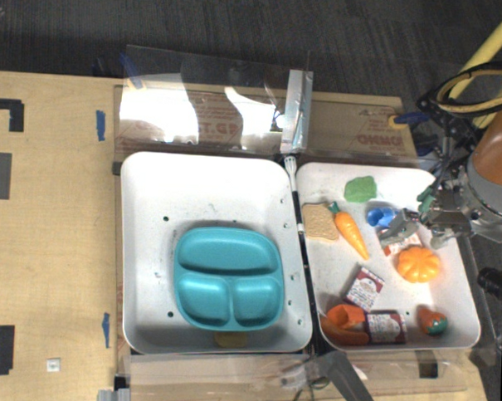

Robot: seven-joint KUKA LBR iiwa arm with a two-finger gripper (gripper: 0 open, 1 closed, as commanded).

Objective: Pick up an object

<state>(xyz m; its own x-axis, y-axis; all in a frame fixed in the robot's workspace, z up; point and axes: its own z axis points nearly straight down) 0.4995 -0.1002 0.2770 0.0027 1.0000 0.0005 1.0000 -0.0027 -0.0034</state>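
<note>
Over right bin [470, 326]: gripper [402, 227] low beside blue toy [381, 216] and toy pumpkin [418, 264] | jaws: can't tell, too murky | left bin [142, 232]: teal divided tray [228, 277]

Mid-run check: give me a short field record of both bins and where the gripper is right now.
left bin: teal divided tray
right bin: carrot, green piece, blue piece, pumpkin, bread slice, small cartons
gripper: low over the right bin, between blue piece and pumpkin
grasp: cannot tell
</note>
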